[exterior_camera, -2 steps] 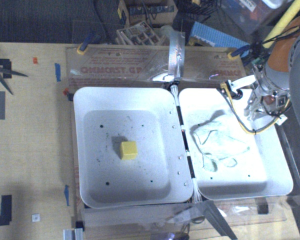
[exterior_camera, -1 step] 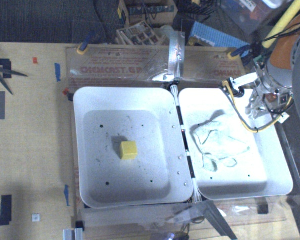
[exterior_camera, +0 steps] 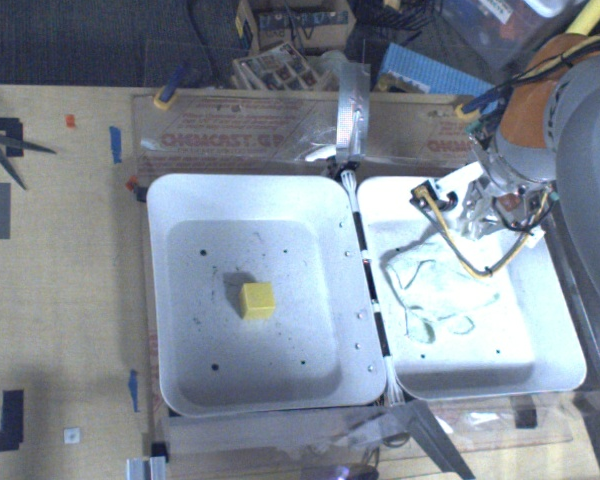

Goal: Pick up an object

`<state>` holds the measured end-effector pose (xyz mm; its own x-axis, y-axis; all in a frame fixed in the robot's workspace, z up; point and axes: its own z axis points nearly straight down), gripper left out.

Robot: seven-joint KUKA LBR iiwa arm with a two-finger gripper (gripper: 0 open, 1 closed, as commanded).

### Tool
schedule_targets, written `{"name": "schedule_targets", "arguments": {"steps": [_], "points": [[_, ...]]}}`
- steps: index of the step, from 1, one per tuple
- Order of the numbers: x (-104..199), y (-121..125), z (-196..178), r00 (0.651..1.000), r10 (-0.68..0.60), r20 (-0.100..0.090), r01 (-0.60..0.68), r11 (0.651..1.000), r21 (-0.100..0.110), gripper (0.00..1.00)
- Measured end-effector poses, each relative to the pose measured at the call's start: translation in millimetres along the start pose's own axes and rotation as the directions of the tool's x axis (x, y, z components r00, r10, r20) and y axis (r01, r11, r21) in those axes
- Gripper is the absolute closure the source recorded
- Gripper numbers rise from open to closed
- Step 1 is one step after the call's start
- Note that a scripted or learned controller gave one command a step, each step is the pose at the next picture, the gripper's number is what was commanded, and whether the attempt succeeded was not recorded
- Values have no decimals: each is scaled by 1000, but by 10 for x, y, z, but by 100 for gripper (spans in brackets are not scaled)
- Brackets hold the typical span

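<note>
Wooden bench (exterior_camera: 60, 298) bears 2 white bins (exterior_camera: 180, 208).

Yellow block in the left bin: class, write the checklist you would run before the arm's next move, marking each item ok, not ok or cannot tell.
1. Yellow block lies in view in the left bin: ok.
2. Block stands apart from the bin walls, with room around it: ok.
3. Gripper is over the block: not ok; it hangs above the right bin.
4. Jaws open for a grasp: cannot tell.
5. Cables looping in the right bin stay away from the block: ok.
</note>
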<state>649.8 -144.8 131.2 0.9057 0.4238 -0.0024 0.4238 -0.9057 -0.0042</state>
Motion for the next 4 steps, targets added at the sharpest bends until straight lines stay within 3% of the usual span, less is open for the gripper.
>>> {"name": "schedule_targets", "arguments": {"steps": [1,2,3,4], "points": [[146,-290,376,998,-60,-12,60,998,-14,100],[115,-352,52,971,239,-5,-239,971,-3,100],[110,-337,-49,970,243,-7,-243,970,-3,100],[155,-448,392,971,239,-13,-239,971,-6,100]]}}
